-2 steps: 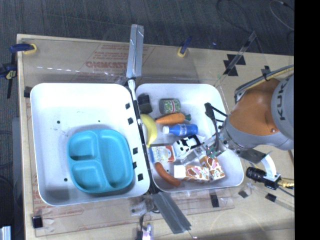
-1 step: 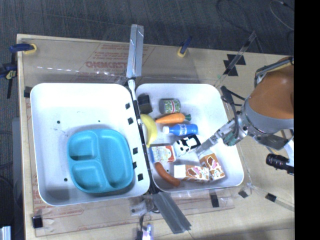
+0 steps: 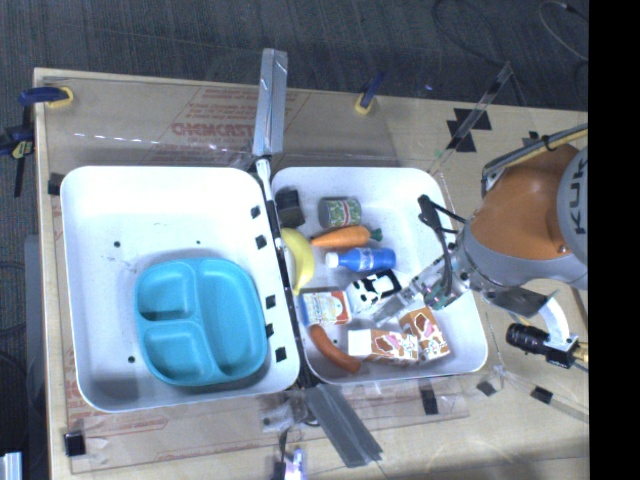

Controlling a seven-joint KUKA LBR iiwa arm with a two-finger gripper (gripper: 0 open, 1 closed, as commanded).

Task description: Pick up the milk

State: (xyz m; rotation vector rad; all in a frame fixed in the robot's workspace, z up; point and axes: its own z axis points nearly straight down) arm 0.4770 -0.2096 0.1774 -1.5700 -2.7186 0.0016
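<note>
Two white bins on the tabletop; the milk (image 3: 376,289), a cow-patterned carton, lies in the right bin (image 3: 400,180) below the blue bottle (image 3: 362,260). The gripper (image 3: 437,290) sits just right of it, jaw opening unreadable

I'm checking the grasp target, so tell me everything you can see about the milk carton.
The milk carton is small and white with black cow-like patches, seemingly cardboard. It lies tilted in the right bin, just below the blue bottle and above the snack packet. The gripper sits close at its right.
</note>
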